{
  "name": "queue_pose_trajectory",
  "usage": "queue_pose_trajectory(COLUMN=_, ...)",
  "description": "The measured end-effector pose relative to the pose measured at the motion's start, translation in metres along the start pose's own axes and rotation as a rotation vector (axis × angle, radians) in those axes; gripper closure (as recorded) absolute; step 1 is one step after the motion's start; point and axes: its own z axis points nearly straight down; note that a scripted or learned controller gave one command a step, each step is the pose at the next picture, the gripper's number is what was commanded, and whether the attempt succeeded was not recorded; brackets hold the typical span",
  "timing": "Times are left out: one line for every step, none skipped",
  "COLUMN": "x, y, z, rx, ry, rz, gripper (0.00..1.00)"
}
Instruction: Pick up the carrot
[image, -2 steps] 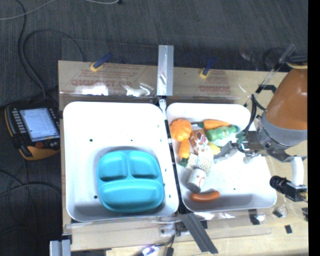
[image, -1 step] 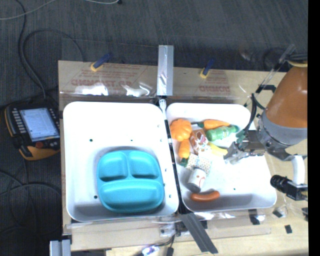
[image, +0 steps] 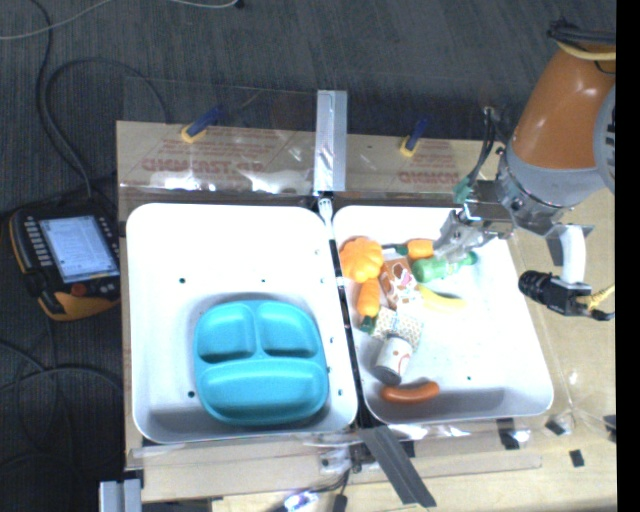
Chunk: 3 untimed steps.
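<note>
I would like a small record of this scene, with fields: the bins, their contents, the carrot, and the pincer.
left bin: holds a blue divided tray
right bin: holds a pile of toy food near its left wall
carrot: small, orange, lying in the pile, below an orange pumpkin-like piece
other items: red sausage at the front; green piece near the pincer
pincer: over the back of the right bin, apart from the carrot
task state: carrot not yet picked up

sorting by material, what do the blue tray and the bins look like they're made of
Blue tray: likely molded plastic, with a smooth, slightly glossy surface and rounded compartments. The left bin and right bin: probably thin white plastic, with soft rounded corners and a faint sheen.
</note>
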Motion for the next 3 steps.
queue_pose_trajectory(x=-0.026, y=0.044, z=0.038, rx=0.000, ry=-0.004, rz=-0.112, gripper=1.00)
queue_pose_trajectory(x=-0.026, y=0.044, z=0.038, rx=0.000, ry=-0.004, rz=-0.112, gripper=0.00)
queue_pose_trajectory(x=-0.078, y=0.084, z=0.121, rx=0.000, ry=-0.003, rz=-0.262, gripper=0.00)
